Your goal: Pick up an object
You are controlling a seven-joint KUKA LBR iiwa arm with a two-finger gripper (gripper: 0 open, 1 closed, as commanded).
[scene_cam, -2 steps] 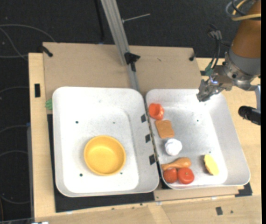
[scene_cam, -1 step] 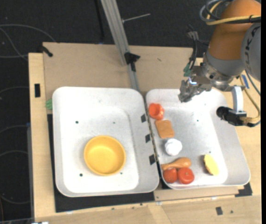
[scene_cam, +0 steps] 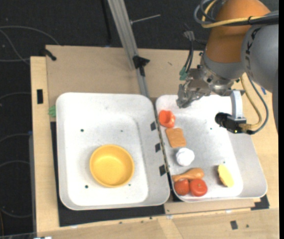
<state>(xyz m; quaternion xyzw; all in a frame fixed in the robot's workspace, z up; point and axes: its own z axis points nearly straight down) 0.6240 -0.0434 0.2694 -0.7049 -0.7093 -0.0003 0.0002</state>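
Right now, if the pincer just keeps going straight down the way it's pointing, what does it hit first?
Probably the bare floor of the right bin near its back left corner. The pincer hangs just behind the small orange-red cup, which it might clip; depth is unclear.

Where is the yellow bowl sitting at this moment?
The yellow bowl sits in the left bin, toward its near edge, across the divide from the food pieces in the right bin.
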